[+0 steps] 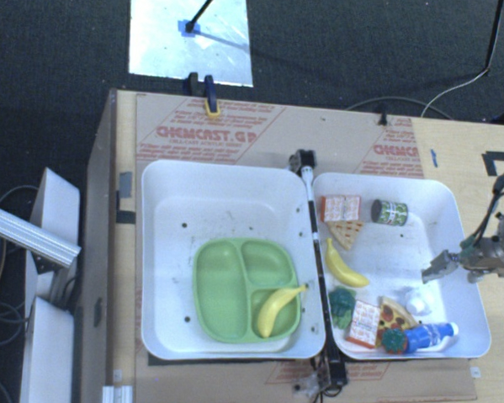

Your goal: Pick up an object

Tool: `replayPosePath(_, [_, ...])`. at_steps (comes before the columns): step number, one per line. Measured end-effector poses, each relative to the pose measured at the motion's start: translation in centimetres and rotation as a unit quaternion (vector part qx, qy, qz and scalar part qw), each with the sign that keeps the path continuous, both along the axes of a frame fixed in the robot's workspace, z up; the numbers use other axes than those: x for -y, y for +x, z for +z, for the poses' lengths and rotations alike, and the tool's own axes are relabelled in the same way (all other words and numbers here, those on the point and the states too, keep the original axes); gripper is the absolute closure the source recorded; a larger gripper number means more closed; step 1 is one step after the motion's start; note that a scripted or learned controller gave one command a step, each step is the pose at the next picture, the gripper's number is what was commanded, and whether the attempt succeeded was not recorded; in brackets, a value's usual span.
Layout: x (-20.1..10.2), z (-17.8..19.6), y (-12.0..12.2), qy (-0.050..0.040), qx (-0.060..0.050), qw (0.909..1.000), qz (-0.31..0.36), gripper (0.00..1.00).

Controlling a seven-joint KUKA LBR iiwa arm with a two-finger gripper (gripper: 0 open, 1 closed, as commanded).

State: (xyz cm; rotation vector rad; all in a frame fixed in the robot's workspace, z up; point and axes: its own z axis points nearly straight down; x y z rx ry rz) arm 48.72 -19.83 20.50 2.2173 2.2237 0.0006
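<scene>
Since nothing sits between the fingers of the tool (441,267), I judge the pick as not yet made: the reach into the right bin (463,218) is under way and the grasp and lift are both left to do. My tool shows at the right of the frame, low over that bin's right side, and from this slanted view I cannot tell whether it is spread or pressed together. No one object is named, so I take whatever lies nearest. Closest is a small pale object (415,299), just below and left of the tool. Further toward the lower right of the frame lie a blue bottle (428,335) and a pizza slice toy (395,313). The green can (391,213) stands up and to the left, well apart. A loose banana (344,269) lies by the bin's left wall.
</scene>
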Motion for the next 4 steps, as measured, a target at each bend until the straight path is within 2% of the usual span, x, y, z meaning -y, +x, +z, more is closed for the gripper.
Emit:
replayPosePath(1, [-7.5,-4.2,5.4,0.0009,0.0,1.0,0.001,0.0])
replayPosePath(2, [-10.8,-11.2,6.4,0.0007,0.003,1.0,0.0,0.0])
replayPosePath(3, [-11.0,-12.0,2.9,0.0007,0.001,1.0,0.0,0.0])
replayPosePath(4, [-6.0,-12.2,11.9,0.0003,-0.003,1.0,0.0,0.0])
